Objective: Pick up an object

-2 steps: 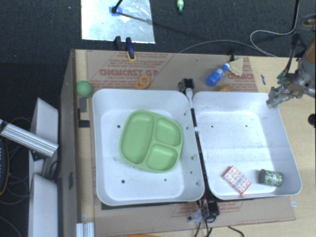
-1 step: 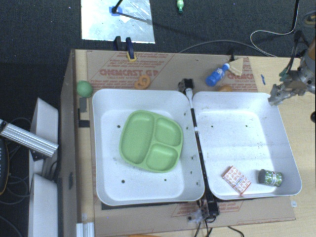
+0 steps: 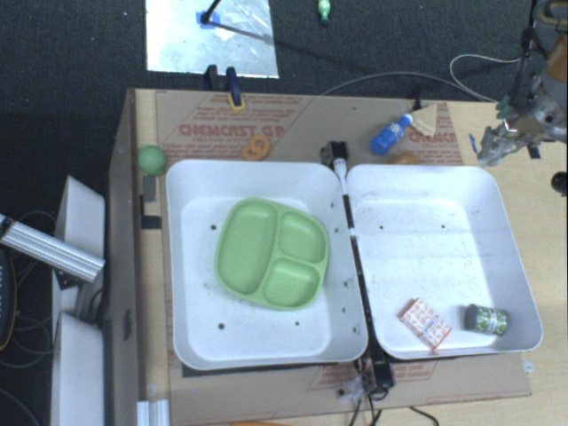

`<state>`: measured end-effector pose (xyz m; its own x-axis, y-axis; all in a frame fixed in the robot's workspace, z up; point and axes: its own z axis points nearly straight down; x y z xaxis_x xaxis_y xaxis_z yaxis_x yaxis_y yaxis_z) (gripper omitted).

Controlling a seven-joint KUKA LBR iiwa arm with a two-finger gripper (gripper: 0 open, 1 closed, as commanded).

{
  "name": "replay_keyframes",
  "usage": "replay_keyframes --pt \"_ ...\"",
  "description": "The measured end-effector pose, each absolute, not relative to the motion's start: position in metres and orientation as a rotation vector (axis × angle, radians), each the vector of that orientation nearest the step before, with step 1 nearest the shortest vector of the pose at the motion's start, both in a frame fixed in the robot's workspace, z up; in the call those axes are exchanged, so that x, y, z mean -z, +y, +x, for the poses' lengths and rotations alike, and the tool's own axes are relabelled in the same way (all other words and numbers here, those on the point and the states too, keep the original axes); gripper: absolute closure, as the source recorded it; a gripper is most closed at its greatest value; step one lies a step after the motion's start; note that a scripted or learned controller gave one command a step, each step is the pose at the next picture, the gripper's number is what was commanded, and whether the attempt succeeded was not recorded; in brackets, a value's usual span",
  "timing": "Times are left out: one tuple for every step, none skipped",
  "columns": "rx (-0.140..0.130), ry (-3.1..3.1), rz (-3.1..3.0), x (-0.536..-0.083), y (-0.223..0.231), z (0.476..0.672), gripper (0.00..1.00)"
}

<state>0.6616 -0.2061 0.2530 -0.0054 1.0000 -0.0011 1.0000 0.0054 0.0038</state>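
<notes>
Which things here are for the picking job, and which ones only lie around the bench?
For the job:
gripper
green divided plate in the left bin
small patterned packet and small can in the right bin

Lying about, outside the bins:
blue bottle
green ball
orange pretzel-shaped piece
small green bottle on the floor

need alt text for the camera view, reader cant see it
Two shallow white bins sit side by side on a bench: the left bin holds a green divided plate, the right bin a small patterned packet and a small can. The arm's gripper hangs beyond the right bin's far corner.
</notes>
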Motion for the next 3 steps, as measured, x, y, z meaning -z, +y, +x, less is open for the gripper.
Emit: replay_keyframes --pt "-0.002 2.225 2.212 -0.263 -0.206 0.669 1.0" --pt "-0.001 2.228 2.215 -0.199 -0.174 0.644 1.0" --pt "-0.004 2.227 2.208 -0.211 -0.174 0.645 1.0"
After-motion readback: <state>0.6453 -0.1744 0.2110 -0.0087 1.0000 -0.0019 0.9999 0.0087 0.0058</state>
